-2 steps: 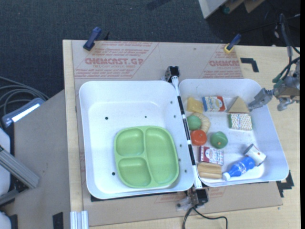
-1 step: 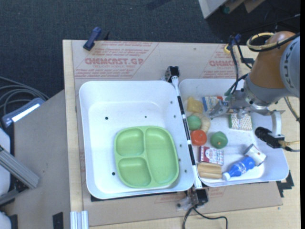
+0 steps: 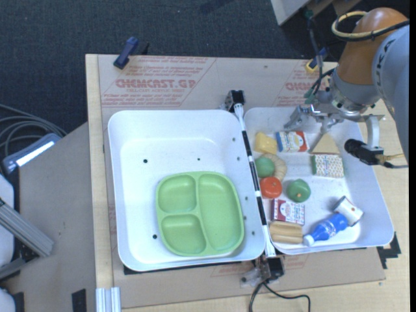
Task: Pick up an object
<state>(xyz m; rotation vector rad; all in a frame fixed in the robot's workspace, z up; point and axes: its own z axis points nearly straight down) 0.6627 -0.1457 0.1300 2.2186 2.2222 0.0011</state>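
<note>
The right bin (image 3: 377, 203) holds several small toy foods. Along its back lie a yellow piece (image 3: 264, 142), a red-and-white carton (image 3: 292, 140) and a tan wedge (image 3: 325, 145). Further forward are a green-speckled block (image 3: 327, 166), a green ball (image 3: 264, 166), a red tomato (image 3: 271, 187), a green apple (image 3: 298, 190), a red packet (image 3: 286, 211), a bread loaf (image 3: 286, 233) and a blue bottle (image 3: 330, 225). My gripper (image 3: 311, 121) hovers over the bin's back edge, just above the carton and the wedge. It is open, with nothing between its fingers.
The left bin (image 3: 130, 142) contains a green divided tray (image 3: 198, 213). A black clip (image 3: 235, 99) joins the bins at the back and a blue clamp (image 3: 126, 52) sits on the board's far left corner. The arm's wrist (image 3: 361, 64) rises at the right.
</note>
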